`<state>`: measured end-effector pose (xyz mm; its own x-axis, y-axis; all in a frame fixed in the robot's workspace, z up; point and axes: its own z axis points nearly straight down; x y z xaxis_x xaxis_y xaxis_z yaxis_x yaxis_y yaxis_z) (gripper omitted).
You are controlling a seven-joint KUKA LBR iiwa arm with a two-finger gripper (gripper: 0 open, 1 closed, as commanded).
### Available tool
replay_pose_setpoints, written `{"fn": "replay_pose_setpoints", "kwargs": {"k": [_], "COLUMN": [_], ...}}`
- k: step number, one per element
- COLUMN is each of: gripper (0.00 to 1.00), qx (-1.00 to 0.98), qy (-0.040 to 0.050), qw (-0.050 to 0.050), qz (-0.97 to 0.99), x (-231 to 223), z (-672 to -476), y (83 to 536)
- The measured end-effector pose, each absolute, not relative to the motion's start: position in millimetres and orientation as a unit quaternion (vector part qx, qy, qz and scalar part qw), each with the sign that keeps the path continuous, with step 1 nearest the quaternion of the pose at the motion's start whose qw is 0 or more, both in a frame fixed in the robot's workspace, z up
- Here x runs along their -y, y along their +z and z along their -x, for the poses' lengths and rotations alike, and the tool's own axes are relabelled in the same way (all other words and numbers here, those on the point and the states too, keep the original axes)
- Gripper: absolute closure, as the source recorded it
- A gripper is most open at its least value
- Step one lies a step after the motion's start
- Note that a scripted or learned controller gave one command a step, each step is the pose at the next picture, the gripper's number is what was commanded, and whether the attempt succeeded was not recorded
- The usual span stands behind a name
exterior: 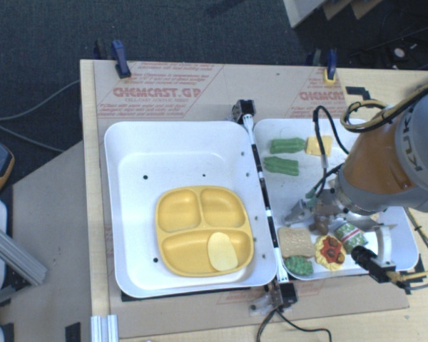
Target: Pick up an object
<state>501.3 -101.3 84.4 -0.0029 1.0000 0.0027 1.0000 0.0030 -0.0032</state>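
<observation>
My gripper is low in the right bin, near its left side, below the grey and orange arm. Right beneath and in front of it lies a tan bread slice. A small green piece sits at the bin's front edge. A red and yellow toy food and a green-red item lie just right of the bread. Two green pods and a yellow cheese piece rest at the bin's far end.
The left bin holds a yellow divided plate with a pale yellow oval in its front compartment. A black divider rail runs between the bins. Cables loop above the arm.
</observation>
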Motion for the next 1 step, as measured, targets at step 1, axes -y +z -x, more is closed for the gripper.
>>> {"fn": "replay_pose_setpoints", "kwargs": {"k": [1], "gripper": [0.00], "qx": [0.706], "qy": [0.0004], "qw": [-0.001], "qz": [0.708], "x": [151.1], "z": [-498.9], "y": [84.4]}}
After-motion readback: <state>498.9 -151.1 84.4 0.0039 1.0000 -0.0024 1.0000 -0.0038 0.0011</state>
